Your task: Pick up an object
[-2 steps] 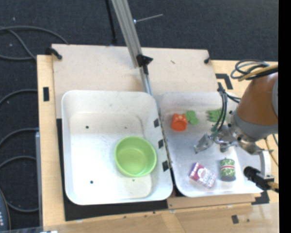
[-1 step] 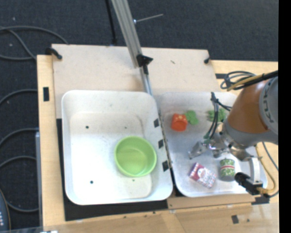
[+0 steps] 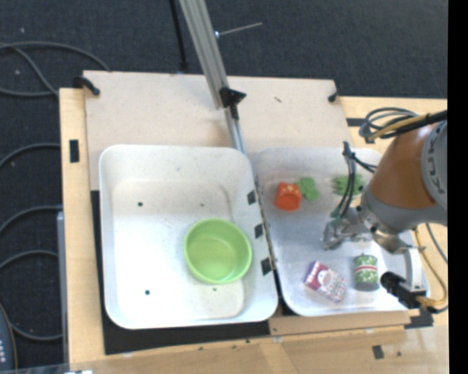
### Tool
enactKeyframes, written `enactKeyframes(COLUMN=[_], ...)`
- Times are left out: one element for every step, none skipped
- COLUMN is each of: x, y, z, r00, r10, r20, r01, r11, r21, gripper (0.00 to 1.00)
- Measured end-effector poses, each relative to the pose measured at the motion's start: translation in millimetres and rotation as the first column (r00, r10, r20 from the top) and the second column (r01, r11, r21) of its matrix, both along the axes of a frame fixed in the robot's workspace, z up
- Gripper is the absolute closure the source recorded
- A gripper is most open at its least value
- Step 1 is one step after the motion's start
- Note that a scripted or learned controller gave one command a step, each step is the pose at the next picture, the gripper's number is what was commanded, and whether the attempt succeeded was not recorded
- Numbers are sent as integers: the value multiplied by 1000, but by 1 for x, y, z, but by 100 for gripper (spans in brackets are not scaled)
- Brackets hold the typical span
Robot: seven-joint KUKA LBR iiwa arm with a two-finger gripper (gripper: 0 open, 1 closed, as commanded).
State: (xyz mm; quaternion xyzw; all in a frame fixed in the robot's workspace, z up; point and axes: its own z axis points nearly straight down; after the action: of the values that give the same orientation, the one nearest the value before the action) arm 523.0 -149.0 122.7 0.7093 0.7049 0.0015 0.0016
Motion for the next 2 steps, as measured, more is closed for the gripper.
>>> enactKeyframes(x=[10,11], y=[-3,3], z=[54,115], r00=[1000,1000], r10=[8,11], r20=[-3,4], r01=[-8,-11], r11=[1000,1000], r21=[-1,-2], gripper=[100,100])
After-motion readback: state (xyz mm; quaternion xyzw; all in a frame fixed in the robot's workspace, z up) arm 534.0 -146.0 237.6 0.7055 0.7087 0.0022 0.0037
